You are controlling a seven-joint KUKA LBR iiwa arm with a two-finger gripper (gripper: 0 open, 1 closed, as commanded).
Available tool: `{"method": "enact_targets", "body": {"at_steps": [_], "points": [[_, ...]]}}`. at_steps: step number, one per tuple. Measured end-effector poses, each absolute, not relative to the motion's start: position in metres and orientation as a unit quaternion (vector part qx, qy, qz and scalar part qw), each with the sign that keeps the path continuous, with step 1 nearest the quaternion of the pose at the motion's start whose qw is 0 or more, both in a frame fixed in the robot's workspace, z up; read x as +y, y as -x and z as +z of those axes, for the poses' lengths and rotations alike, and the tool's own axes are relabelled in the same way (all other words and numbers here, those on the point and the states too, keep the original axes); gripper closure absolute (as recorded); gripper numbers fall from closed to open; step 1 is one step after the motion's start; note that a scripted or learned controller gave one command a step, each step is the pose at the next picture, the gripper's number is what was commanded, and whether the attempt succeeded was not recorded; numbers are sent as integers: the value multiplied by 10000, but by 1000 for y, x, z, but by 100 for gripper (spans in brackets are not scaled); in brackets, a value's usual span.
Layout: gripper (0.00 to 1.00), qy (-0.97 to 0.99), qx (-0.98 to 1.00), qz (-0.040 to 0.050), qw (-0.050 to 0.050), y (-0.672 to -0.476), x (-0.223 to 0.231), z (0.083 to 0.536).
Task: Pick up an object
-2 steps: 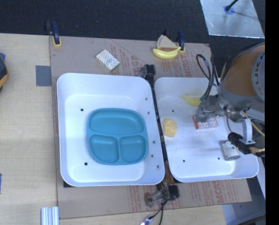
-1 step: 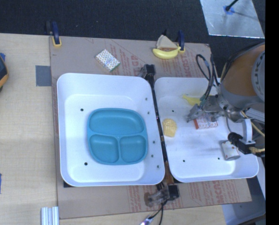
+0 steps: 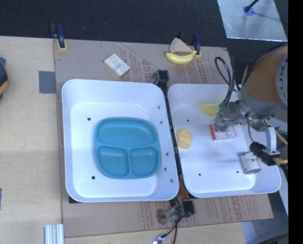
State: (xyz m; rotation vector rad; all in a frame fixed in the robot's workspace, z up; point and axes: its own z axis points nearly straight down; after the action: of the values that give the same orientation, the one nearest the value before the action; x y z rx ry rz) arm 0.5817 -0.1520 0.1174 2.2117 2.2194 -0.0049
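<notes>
Since my gripper hangs low over the small flat red and white card in the right white bin, I would go down slow and straight onto it. I cannot tell how the gripper is set. The card lies flat, so I would pinch its edges.
</notes>
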Motion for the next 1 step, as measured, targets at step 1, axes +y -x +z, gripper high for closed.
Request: {"method": "enact_targets", "body": {"at_steps": [1], "points": [[0, -7056, 7086, -18, 42, -582, -152, 117]]}}
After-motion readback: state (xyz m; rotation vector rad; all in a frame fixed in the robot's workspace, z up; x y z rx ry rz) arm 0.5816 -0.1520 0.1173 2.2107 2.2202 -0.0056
